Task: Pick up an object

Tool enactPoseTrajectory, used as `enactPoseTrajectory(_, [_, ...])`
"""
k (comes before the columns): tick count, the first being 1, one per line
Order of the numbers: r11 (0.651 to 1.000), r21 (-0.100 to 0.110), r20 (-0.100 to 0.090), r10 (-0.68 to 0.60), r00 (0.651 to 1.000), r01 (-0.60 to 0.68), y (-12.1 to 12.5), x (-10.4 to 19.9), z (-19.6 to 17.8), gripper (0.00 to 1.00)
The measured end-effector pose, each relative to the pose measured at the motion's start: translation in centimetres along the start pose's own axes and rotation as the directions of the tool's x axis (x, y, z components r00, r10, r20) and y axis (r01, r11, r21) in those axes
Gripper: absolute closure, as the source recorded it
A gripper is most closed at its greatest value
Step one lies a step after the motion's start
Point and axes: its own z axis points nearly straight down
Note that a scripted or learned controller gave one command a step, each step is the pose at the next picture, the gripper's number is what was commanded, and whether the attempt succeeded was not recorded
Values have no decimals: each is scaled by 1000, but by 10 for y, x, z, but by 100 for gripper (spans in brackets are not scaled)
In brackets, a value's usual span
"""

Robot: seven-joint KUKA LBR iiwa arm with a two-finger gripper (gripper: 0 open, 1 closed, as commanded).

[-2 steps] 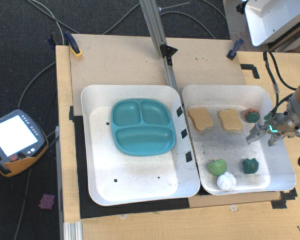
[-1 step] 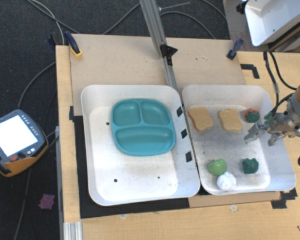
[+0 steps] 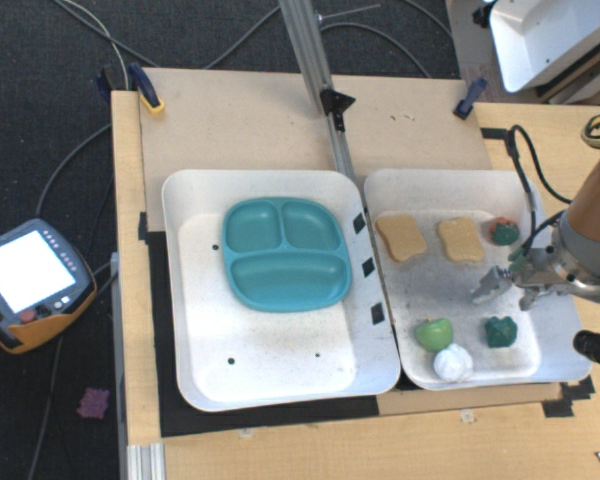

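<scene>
The right bin (image 3: 420, 278) holds two tan bread slices (image 3: 401, 236) (image 3: 462, 239), a small red and green piece (image 3: 505, 233), a green apple (image 3: 434, 333), a white ball (image 3: 452, 363) and a dark green piece (image 3: 500, 331). My gripper (image 3: 508, 288) reaches in from the right and hangs low over the bin's right half, between the red piece and the dark green piece. Its fingers (image 3: 487, 286) are spread open with nothing between them. The dark green piece lies just below the gripper, apart from it.
A teal divided plate (image 3: 285, 253) lies in the left bin (image 3: 210, 368). A metal pole (image 3: 315, 58) rises slantwise from the seam between the bins. A handheld controller (image 3: 30, 283) rests on the floor at left. A black cable (image 3: 528, 183) trails near the arm.
</scene>
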Motion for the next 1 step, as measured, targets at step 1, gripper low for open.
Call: enactPoseTrajectory(1, [1000,-1,0,0,1000,0,1,-1,63,0])
